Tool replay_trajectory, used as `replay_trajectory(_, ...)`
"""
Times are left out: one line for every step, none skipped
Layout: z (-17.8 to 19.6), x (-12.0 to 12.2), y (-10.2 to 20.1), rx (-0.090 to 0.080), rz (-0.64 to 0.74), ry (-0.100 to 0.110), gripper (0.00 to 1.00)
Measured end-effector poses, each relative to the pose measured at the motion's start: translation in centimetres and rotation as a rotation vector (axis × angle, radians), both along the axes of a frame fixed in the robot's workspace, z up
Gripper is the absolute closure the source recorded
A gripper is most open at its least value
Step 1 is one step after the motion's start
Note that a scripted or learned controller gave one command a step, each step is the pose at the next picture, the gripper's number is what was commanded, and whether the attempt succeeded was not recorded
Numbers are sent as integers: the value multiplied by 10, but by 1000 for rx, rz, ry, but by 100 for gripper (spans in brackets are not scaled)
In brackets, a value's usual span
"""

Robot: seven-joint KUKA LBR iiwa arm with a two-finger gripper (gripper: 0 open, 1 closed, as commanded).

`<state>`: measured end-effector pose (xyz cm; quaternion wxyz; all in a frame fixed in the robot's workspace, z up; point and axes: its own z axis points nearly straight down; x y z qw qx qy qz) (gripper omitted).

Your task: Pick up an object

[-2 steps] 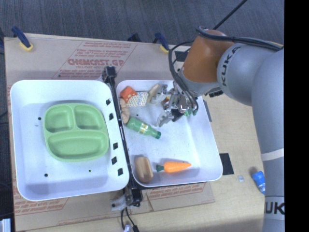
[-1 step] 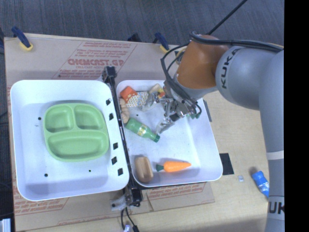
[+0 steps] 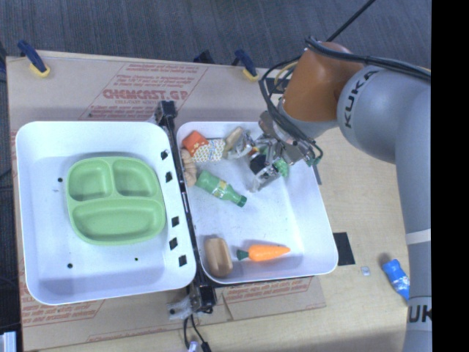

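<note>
So the green bottle (image 3: 220, 188) lies flat in the right bin (image 3: 311, 229), center of frame, long axis slanting from upper left down to its cap at lower right. The arm (image 3: 381, 116) bends in from the upper right, gripper (image 3: 268, 169) hanging just right of the bottle. Can't tell how its grip is set.

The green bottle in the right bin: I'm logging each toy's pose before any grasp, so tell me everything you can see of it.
The green bottle is a small toy, apparently smooth plastic, with a dark green body, a pale label band around its middle and a narrow neck. It lies on its side on the floor of the right bin, slanted, with its neck pointing toward the lower right. Its base end sits close to the small items along the divider; whether it touches them is unclear. The tool is up and to its right, apart from it.
</note>
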<state>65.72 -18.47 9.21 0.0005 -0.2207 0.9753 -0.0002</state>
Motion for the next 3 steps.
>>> replay_trajectory(1,0,10,0,396,-1,0)
replay_trajectory(0,-2,5,0,856,0,0)
replay_trajectory(0,-26,17,3,1312,4,0)
